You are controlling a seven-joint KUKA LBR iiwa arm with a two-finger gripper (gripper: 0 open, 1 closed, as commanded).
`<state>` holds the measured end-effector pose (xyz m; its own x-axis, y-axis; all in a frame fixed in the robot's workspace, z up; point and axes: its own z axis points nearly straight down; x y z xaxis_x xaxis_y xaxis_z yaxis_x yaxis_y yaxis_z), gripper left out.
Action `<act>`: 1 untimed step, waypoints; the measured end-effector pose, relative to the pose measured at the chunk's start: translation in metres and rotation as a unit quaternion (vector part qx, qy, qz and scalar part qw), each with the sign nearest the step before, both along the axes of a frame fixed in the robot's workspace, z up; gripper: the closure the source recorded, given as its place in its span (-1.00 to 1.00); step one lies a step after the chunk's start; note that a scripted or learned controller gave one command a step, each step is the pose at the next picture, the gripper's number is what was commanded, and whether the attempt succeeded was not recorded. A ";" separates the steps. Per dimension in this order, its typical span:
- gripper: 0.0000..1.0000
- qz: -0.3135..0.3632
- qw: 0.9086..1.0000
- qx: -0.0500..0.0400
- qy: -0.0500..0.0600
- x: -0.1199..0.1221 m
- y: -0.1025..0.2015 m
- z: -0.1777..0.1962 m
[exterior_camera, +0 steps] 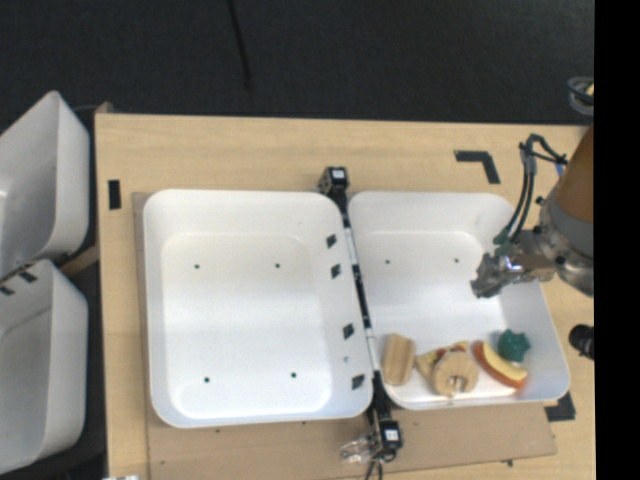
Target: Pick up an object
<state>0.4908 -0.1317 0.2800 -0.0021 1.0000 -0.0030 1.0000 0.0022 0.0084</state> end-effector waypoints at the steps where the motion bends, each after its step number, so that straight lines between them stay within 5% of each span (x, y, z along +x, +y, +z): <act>1: 1.00 -0.002 1.000 0.001 0.005 -0.002 -0.026 -0.051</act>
